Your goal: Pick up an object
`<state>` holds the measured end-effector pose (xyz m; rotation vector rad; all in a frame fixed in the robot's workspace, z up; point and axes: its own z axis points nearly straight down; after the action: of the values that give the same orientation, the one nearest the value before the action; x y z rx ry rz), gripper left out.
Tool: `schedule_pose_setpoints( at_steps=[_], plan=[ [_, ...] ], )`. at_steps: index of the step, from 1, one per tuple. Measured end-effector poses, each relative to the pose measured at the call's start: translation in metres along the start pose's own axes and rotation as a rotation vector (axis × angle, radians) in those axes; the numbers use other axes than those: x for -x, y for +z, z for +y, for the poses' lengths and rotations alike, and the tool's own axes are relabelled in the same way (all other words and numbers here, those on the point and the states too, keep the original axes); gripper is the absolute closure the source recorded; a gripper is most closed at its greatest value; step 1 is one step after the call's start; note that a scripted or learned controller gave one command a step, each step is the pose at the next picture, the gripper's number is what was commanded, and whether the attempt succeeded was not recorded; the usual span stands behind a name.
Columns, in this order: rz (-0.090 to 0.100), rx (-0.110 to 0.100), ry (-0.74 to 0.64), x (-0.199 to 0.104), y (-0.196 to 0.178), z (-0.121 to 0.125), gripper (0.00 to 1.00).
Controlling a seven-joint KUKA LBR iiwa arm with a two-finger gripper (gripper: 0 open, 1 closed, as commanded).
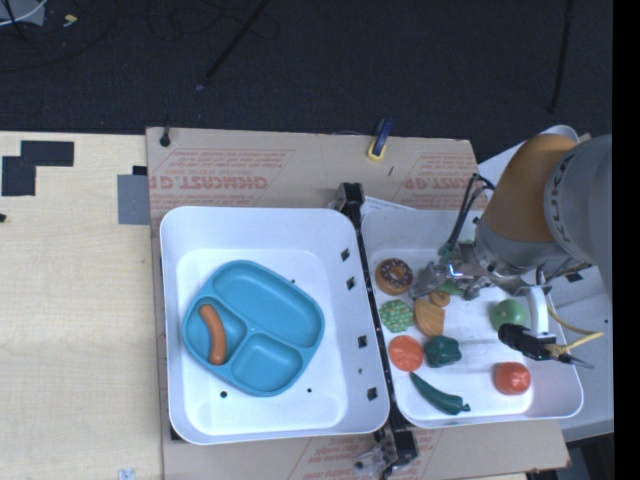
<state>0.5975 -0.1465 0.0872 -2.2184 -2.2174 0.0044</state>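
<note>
Toys crowd the right bin (570, 393), lower right of frame, ready for picking: donut (394, 275), tomato (405, 352), pepper (441, 349). Gripper (447, 278) hangs low beside the donut, seemingly choosing; its opening I cannot tell. Left bin (180, 268) holds a blue tray (290, 313).

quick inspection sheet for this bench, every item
surface: two white bins side by side, left bin, right bin, on cardboard
job's things: right bin holds a donut, green ball, tan piece, orange ball, dark pepper, dark green pod, tomato
clutter: blue tray with a sausage in the left bin
end effector: above the right bin, near the donut
cables: wires at the wrist
surroundings: dark floor
</note>
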Motion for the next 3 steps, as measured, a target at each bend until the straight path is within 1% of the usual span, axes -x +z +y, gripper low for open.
schedule_pose_setpoints(
  at_steps=[1, 2, 3],
  plan=[
    [0.000, 0.002, 0.004, 0.001, -0.013, 0.000, 1.00],
    [-0.001, 0.006, 0.005, 0.002, -0.055, 0.000, 1.00],
    [-0.003, 0.009, 0.007, 0.012, -0.112, -0.001, 1.00]
  ],
)
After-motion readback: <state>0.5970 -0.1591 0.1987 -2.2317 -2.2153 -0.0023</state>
